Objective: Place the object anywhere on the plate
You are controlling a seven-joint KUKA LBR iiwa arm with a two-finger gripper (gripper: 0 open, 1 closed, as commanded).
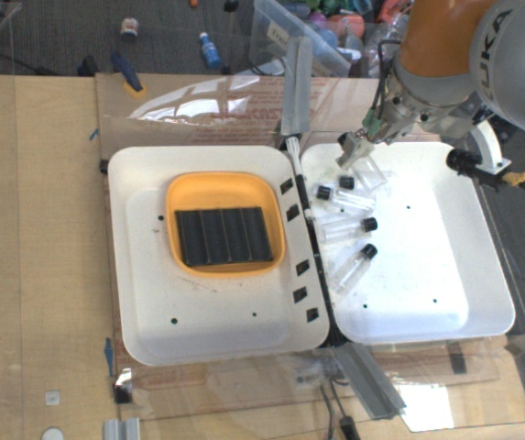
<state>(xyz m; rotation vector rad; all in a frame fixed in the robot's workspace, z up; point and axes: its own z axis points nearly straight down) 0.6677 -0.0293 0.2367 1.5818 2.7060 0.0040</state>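
Orange plate with dark ridged insert in left bin, clear black-capped vials scattered in right bin, gripper above them, finger state unclear

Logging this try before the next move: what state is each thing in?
Orange plate: in the left bin, holding a black ribbed insert.
Clear vials: lying loose in the right bin, black caps on.
Gripper: above the right bin's far edge, near the vials.
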